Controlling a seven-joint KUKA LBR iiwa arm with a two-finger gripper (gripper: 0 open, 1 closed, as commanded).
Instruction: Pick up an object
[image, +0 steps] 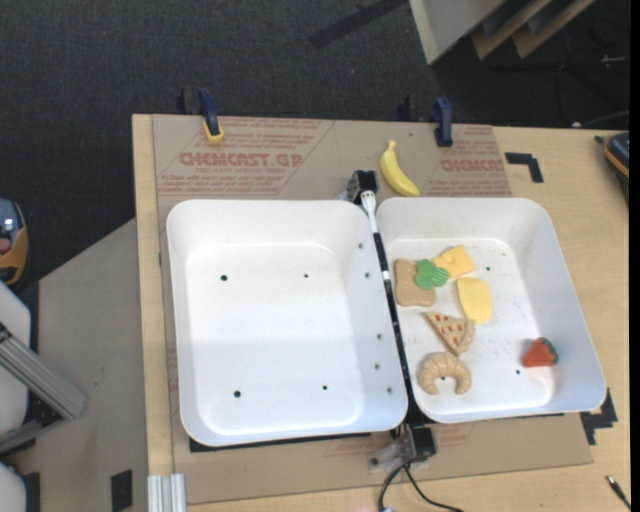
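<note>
Toys for you to pick lie in the right white bin: tan bread slice under a green piece, yellow cheese wedges, pizza slice, croissant, red strawberry near right. Yellow banana rests on the surface beyond.

Two shallow white plastic bins are set side by side on the bench: in the right bin the toy foods are gathered, the curved yellow toy banana lies behind it, outside
</note>
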